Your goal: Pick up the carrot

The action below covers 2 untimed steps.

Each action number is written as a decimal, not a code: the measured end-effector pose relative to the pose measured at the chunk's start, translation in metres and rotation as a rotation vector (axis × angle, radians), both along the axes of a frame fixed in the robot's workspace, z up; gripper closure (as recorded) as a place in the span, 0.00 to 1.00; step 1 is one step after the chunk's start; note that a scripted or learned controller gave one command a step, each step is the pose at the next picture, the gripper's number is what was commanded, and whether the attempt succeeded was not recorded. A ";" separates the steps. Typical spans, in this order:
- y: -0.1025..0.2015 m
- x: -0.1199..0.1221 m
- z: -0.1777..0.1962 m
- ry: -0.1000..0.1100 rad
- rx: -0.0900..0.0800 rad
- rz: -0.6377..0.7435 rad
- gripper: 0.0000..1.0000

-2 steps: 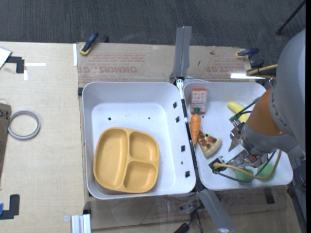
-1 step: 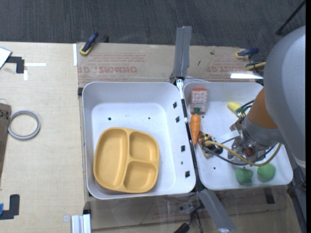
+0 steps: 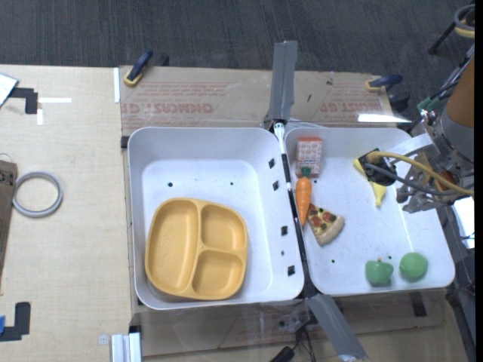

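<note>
- Starting at the far left, a roll of tape lies flat on the wooden bench, well away from both bins
- Next comes the left bin, and in it sits a yellow plate with three parts, down near the front edge
- Just past the wall between the bins, in the right bin, the carrot lies close along that wall, its green top pointing to the back and its thin end pointing to the front
- A small red and white box sits just behind the carrot, touching or almost touching its green top
- A toy pizza slice lies just beside the thin end of the carrot, to its right
- Two green toy things rest side by side near the front of the right bin
- A yellow banana lies toward the back of the right bin, near the robot's claw
- The claw hangs over the right side of the right bin, well apart from the carrot, with cables around it; I cannot tell how it is set or whether it has hold of anything
- So I think the job is not done: the carrot is lying in the bin, and the arm would need to reach across to the left, come down over it and lift it
</note>
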<state>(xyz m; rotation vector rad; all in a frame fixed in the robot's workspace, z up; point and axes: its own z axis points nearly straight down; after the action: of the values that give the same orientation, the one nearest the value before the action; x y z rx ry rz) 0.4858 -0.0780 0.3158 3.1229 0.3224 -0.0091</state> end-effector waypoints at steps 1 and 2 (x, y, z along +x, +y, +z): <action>0.067 -0.009 -0.123 0.002 0.003 0.036 1.00; 0.063 -0.007 -0.059 0.000 0.001 -0.001 1.00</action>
<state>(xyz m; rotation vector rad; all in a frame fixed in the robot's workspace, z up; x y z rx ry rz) 0.4784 -0.0148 0.2571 3.1236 0.3215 -0.0083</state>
